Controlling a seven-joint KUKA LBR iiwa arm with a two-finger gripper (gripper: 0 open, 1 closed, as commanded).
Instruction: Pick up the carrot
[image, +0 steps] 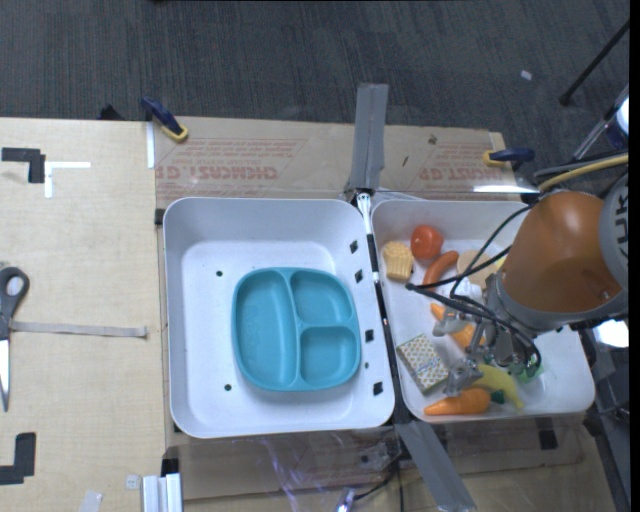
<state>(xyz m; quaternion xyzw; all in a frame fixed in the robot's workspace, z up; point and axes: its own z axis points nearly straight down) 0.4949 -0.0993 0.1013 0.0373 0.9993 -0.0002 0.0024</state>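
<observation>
Carrot in right white bin, wooden bench, dark carpet.

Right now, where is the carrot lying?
The carrot lies in the right bin near its front edge, just below the gripper and beside a yellow toy.

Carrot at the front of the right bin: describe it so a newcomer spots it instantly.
Find the right bin, under the arm. Along its front wall lies the carrot, orange and tapered, just below the gripper. A second orange piece sits farther back beside the tomato; the yellow banana touches this one's right end.
</observation>
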